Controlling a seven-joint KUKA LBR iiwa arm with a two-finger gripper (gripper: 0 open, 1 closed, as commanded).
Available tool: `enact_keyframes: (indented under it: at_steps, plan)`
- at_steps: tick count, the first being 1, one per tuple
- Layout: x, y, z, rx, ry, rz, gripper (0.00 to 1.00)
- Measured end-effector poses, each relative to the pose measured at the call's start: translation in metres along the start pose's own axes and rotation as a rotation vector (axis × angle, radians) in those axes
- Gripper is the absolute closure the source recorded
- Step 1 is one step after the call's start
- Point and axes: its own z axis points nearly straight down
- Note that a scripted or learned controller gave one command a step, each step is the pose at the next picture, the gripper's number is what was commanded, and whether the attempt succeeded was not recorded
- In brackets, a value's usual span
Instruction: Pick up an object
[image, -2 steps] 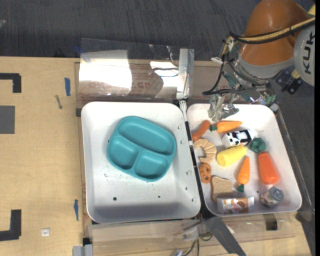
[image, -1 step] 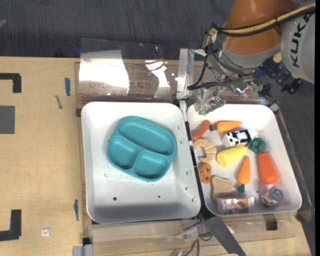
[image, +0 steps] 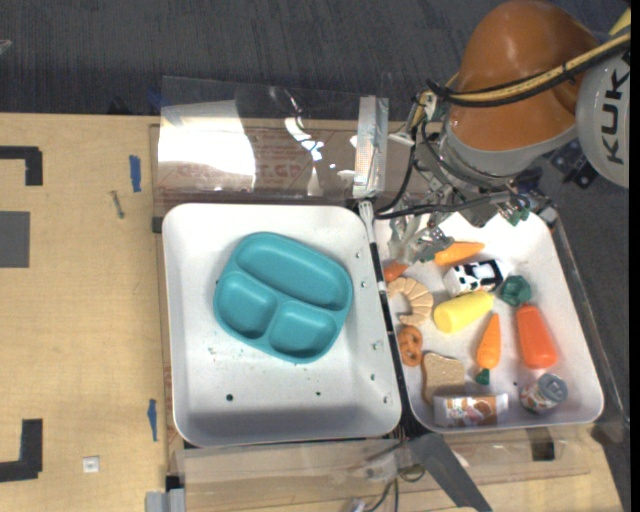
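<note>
My gripper (image: 418, 238) hangs over the far left corner of the right bin (image: 578, 330), under the arm's orange band. Just to its right lies a small orange carrot (image: 458, 252), with a black-and-white toy (image: 476, 273) and a yellow piece (image: 463, 310) below it. A tan pastry (image: 410, 295) and a small orange piece (image: 395, 270) lie right below the gripper. Nothing shows between the gripper and these things that I can make out as held.
The right bin also holds a green piece (image: 515, 290), a red-orange vegetable (image: 537, 337), a second carrot (image: 488, 345), a pretzel (image: 410, 343), a bread slice (image: 443, 372) and two cans (image: 470, 407). A teal divided plate (image: 283, 295) lies in the left bin (image: 200, 380).
</note>
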Motion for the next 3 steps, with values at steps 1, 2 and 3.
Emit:
enact_keyframes:
  at_steps: [1,2,3]
  plan:
    - [-0.053,-0.012,0.011,0.002,-0.002,-0.11,1.0]
    - [-0.066,0.003,0.005,0.003,-0.004,-0.248,1.0]
    - [-0.084,0.029,0.0,0.002,-0.004,-0.386,1.0]
